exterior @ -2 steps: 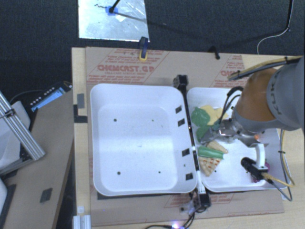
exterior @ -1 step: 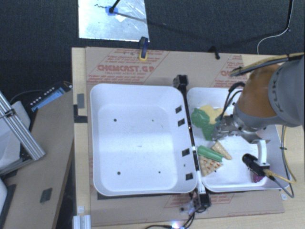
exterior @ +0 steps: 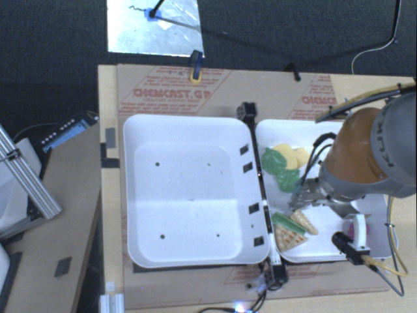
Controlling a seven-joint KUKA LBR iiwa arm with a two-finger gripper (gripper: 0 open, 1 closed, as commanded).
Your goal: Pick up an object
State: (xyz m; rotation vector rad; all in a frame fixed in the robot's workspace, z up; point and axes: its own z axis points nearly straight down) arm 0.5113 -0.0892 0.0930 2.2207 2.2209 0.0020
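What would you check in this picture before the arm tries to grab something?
1. Objects in the right bin: ok, a green object, a yellow object and a tan waffle-patterned wedge lie there.
2. Gripper above the objects: ok, it sits between the green object and the wedge.
3. Anything held: cannot tell.
4. Objects apart: not ok, green and yellow touch.
5. Pink object reachable: cannot tell, the arm covers part of it.

Left bin (exterior: 189, 188) open floor; right bin (exterior: 287, 128) crowded, green toy (exterior: 279, 168), yellow pieces (exterior: 291, 154), wedge (exterior: 288, 233)
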